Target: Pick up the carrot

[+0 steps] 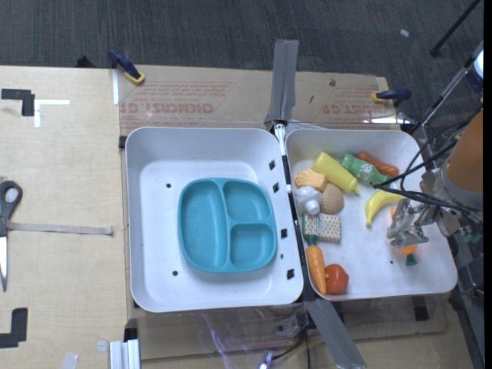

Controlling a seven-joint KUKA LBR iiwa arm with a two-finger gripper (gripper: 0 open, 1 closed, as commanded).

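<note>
Meanwhile, the carrot lies untouched along the left wall of the right bin, a tapered orange plastic piece with its narrow end pointing toward the bin's near edge, likely having come to rest there against the divider. A rounded red toy sits touching the carrot on its right, which could crowd any grasp from that side. Just beyond the carrot lie a pale checkered wafer and a small white lump; farther back rest a yellow bottle-shaped piece and a curved banana, all smooth, glossy play food. The gripper hovers well to the right of the carrot, low over the bin floor near a small orange-and-green item; cables blur its tip, so its fingers' spacing cannot be told. Left of the carrot, beyond the wall, the other bin holds a teal sectioned plate.
</note>
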